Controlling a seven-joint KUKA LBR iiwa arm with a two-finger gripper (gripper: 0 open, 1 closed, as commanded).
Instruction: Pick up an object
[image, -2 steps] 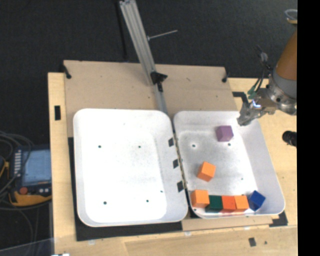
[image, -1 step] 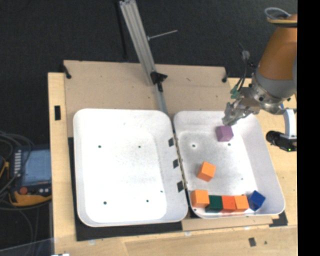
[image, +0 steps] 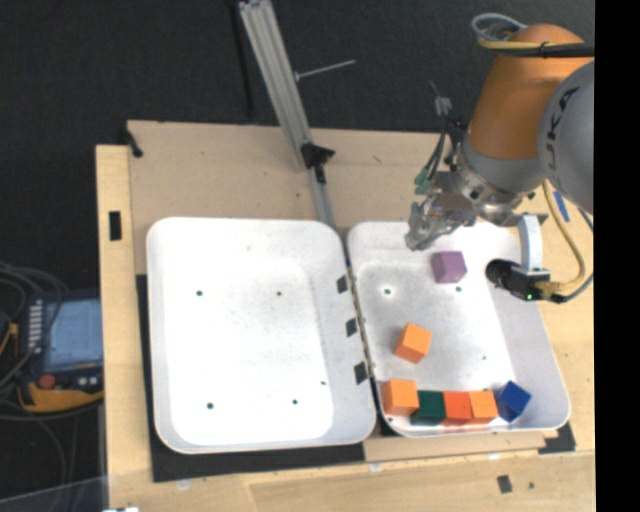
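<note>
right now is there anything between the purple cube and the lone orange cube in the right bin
No. In the camera view, the stretch between the purple cube and the lone orange cube is bare white floor of the right bin.

Arm (image: 530, 100) comes in from the far right, orange band up top, wrist bent down-left, so the tool (image: 420, 232) hangs low, tilted toward the left.

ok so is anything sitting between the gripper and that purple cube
Nothing visible does. The gripper sits just up and left of the purple cube, with bare bin floor between them. The nearest orange cube lies further down the right bin.
</note>
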